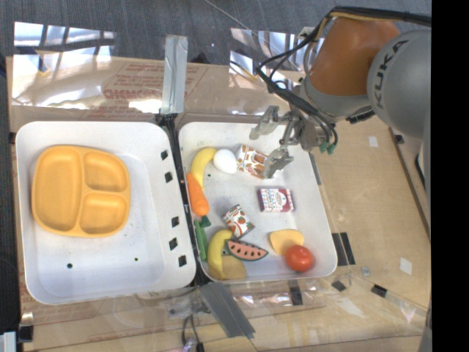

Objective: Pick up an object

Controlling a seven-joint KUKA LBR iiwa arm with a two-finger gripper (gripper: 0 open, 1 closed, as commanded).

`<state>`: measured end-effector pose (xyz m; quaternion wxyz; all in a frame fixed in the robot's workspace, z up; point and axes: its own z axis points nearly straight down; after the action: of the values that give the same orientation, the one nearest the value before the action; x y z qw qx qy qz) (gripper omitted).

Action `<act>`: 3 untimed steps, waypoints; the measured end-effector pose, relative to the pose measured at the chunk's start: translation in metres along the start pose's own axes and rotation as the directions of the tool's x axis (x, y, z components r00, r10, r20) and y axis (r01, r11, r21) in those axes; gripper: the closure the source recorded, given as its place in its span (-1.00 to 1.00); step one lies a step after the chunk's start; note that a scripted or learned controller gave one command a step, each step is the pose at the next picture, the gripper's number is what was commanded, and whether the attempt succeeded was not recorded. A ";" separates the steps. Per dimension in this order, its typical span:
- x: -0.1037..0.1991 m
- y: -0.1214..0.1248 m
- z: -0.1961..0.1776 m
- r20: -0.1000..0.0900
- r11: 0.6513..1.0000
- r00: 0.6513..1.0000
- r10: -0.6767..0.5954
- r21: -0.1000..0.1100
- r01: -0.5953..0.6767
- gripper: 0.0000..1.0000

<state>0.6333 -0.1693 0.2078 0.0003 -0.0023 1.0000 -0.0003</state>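
I see my gripper (268, 144) hanging over the far side of the right bin (322, 218), its 2 fingers (277, 161) spread apart with nothing between them; one tip sits just beside the small patterned carton (251, 161). That carton lies next to a white egg (225, 160) and a banana (200, 164). The left bin (154, 196) on the bench holds 1 yellow divided tray (80, 191).

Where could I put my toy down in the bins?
Left bin: bare floor beneath and right of the yellow tray. Right bin: a small bare patch between carrot and purple carton. Its bottom edge, around watermelon and tomato, is crowded.
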 end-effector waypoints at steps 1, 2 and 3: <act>-0.021 -0.002 0.097 -0.010 1.000 1.000 0.013 -0.003 -0.013 -1.00; 0.013 0.014 0.115 0.000 0.937 0.937 -0.349 -0.001 0.349 -1.00; 0.046 -0.004 0.116 -0.001 0.835 0.835 -0.551 -0.002 0.551 -1.00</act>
<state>0.5875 -0.1739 0.0921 -0.0004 -0.2899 0.9571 0.0007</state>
